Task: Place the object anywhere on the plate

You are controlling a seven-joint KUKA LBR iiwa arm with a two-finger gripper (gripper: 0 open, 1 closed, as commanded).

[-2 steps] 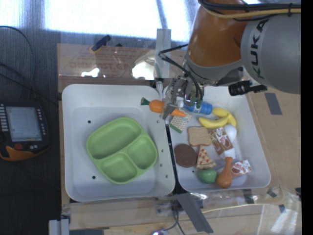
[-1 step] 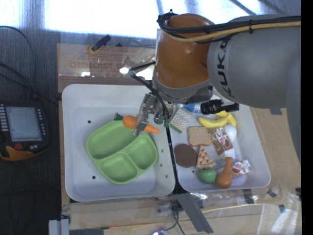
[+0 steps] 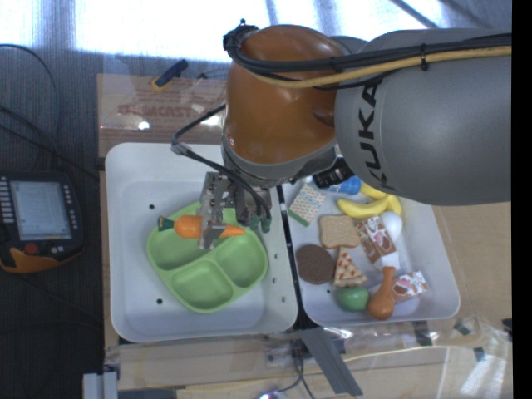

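Note:
A green sectioned plate (image 3: 208, 285) lies in the left white bin (image 3: 125, 248). An orange carrot (image 3: 189, 227) with a green top rests across the plate's upper left rim and back compartment. My gripper (image 3: 237, 229) hangs right over the plate's back edge, open. Its left finger (image 3: 213, 219) crosses in front of the carrot's middle, and the carrot's pointed end lies in the gap between the two fingers. The fingers stand well wider than the carrot is thick. The orange wrist band and grey arm hide the back of both bins.
The right bin (image 3: 440, 293) holds several toy foods: a banana (image 3: 366, 209), bread slice (image 3: 337, 231), brown cookie (image 3: 314, 264), pizza slice (image 3: 347, 268), green piece (image 3: 353, 299) and drumstick (image 3: 384, 293). A teach pendant (image 3: 37, 223) sits off the bench at left.

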